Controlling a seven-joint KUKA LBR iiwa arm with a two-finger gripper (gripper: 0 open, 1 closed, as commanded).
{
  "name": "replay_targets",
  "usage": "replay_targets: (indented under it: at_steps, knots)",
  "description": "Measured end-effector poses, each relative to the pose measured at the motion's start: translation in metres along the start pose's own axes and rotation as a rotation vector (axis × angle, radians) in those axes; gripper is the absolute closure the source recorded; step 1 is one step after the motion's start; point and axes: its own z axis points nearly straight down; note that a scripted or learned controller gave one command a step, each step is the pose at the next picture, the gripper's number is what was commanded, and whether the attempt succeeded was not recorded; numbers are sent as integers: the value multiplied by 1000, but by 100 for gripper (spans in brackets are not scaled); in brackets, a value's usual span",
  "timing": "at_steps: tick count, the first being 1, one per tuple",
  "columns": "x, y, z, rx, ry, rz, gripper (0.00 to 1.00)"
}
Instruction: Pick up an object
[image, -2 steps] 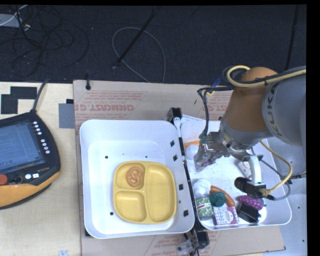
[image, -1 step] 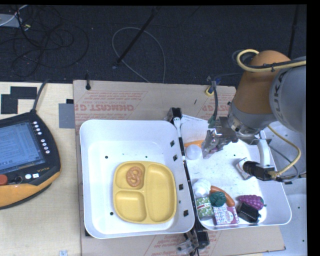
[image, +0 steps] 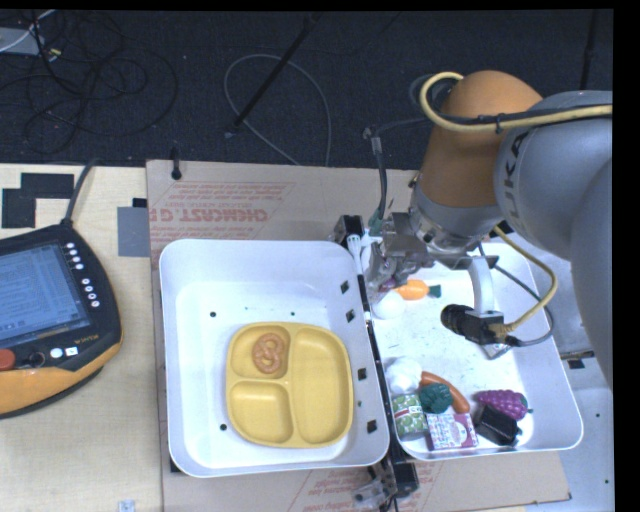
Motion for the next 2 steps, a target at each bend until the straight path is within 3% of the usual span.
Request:
replay_targets:
  at_steps: [1,2]
  knots:
    - [2,18,29,0,-1,2,100]
    - [-24,31,33,0,-1,2,100]
